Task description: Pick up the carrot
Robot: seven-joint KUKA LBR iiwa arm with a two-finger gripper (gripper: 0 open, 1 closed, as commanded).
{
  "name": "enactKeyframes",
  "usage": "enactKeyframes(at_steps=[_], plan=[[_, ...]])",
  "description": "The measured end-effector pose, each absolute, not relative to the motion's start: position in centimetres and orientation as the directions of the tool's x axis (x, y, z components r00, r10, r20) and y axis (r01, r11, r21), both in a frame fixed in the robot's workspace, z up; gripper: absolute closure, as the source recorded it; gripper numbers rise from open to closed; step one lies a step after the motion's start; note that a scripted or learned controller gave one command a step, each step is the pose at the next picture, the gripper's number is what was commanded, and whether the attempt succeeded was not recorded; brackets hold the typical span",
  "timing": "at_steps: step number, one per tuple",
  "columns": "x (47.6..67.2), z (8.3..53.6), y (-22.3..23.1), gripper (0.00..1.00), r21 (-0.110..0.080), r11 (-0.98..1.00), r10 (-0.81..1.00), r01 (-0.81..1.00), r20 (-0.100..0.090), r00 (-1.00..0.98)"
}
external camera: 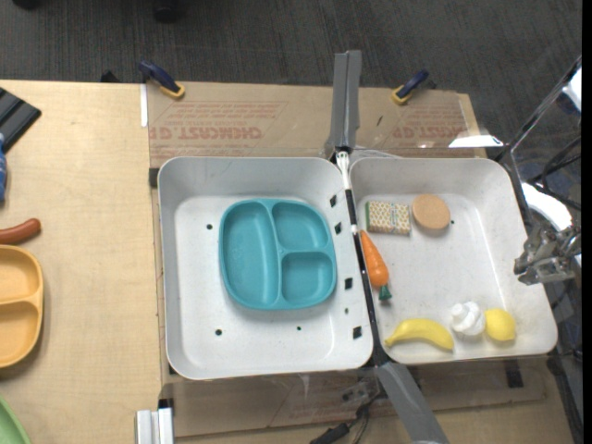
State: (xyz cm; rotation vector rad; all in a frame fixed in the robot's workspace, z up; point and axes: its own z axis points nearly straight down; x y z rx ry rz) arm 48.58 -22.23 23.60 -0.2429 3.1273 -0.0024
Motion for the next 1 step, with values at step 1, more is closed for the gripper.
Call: enactKeyframes(at_steps=[1], plan=[[49.42, 24.77, -22.21, 1.0, -0.001, 0.981, -0.192, -0.192, -0.005, -0.981]])
